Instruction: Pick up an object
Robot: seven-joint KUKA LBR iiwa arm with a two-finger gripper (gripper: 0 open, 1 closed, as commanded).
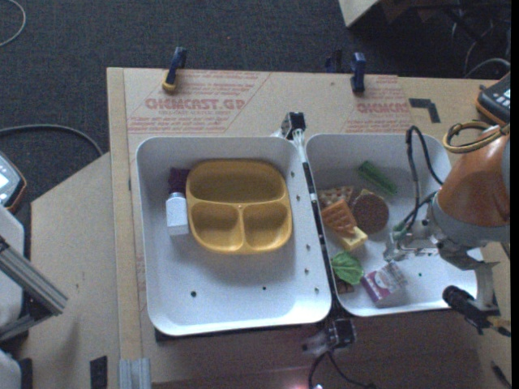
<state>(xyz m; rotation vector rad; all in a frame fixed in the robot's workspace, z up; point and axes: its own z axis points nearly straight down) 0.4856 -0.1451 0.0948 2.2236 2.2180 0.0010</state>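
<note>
- Two white bins side by side on the bench: left bin [154,241] and right bin [422,294], touching along the middle rim.
- Gripper [403,245] low inside the right bin, hanging from the grey wrist below the orange band [478,189]; grip impossible to tell from here, too small and dim.
- Nothing seen caught in it.
- Just below the gripper: one small pink and white packet [383,284], lying flat on the bin floor, very near but apart from the tip as far as can be told.
- To the gripper's left: one brown round disc [371,213], one orange wedge [338,216] on a yellow slab [354,237], one cracker-like tile [333,194], all bunched together.
- Lower left of the gripper: one green leaf [347,267], beside the dividing rim.
- Above and left of the gripper: one green stick [377,177], lying slantwise.
- Black cable [413,156] looping down over the right bin towards the wrist.
- Far to the gripper's left, in the other bin: one yellow divided tray [239,205] with three compartments, one small white bottle [177,214] touching its left edge, one dark purple item [178,177] just behind the bottle.
- Two clamps [173,69] on the far edge of the board.
</note>
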